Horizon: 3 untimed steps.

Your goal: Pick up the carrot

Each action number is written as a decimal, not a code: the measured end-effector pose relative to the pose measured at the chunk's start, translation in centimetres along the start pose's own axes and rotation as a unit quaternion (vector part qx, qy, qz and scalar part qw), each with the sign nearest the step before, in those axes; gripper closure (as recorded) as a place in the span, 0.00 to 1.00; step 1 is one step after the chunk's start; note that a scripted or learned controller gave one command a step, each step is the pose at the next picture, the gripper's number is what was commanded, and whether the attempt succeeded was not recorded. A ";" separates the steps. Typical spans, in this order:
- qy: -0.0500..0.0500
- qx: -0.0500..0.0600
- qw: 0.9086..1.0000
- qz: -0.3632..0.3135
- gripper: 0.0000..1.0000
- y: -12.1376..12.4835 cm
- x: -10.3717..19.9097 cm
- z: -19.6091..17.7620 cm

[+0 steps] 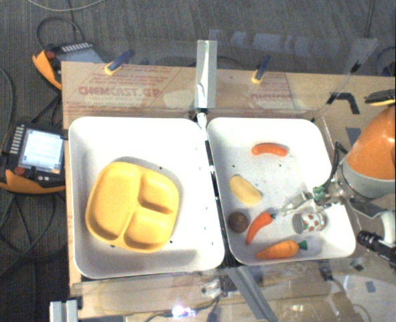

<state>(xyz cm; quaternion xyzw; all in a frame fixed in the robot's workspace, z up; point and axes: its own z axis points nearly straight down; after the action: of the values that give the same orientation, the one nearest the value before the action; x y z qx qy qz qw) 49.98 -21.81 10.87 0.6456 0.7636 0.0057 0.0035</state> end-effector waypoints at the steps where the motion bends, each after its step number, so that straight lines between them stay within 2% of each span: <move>1: -0.002 0.005 0.995 -0.104 0.00 2.9 8.7 1.5; 2: -0.004 -0.001 0.987 -0.160 0.00 11.0 9.0 2.0; 3: -0.006 -0.004 0.987 -0.160 1.00 11.2 8.9 0.7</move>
<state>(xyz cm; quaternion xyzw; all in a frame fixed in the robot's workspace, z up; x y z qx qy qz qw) 59.56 -11.16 10.31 0.5152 0.8570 0.0046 0.0117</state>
